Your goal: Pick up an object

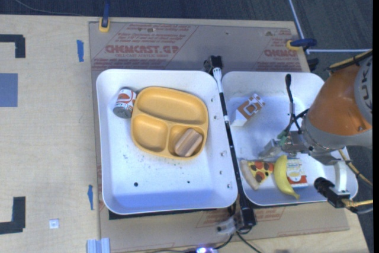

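Note:
In the right bin (269,87) my gripper (278,147) hangs low under the grey wrist and orange band (340,106). It is just above the top end of a yellow banana (284,178) and beside a toy pizza slice (258,171). A white and orange packet (298,173) lies right of the banana, partly under the arm. A small white and orange carton (250,107) sits further back in the same bin, apart from the gripper.
The left bin (118,175) holds a yellow divided tray (169,106) with a tan bun (188,141) in its right compartment, and a small can (124,102) at the tray's left. A black cable (289,98) rises from the wrist.

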You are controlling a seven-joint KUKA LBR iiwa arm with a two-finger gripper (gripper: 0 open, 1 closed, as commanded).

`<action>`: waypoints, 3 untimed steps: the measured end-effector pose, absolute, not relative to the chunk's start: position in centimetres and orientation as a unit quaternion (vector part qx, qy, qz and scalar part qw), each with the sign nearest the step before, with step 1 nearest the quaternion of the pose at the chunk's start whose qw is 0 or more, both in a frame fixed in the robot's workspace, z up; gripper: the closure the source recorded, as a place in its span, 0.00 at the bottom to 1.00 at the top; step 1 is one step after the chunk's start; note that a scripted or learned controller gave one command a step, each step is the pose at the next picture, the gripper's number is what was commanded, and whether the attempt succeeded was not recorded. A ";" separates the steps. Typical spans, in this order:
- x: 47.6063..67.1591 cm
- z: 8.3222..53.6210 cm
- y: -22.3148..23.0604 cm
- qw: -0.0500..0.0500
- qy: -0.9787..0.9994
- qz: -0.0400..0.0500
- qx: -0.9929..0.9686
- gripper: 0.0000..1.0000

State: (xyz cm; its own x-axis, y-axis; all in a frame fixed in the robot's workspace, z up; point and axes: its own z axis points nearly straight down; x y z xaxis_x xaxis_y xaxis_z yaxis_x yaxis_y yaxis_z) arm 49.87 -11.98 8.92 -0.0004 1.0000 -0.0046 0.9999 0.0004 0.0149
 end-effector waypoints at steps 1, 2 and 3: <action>50.0 10.0 -12.4 0.014 0.706 0.003 0.708 1.00; 48.0 18.5 -3.7 0.000 0.707 0.001 0.707 1.00; 48.0 18.5 -3.8 0.001 0.707 0.001 0.707 0.00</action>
State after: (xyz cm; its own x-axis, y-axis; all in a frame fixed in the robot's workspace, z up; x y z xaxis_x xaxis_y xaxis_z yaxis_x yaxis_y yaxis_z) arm 48.00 -3.76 18.47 -0.0002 1.0000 0.0001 1.0000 0.0002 0.0016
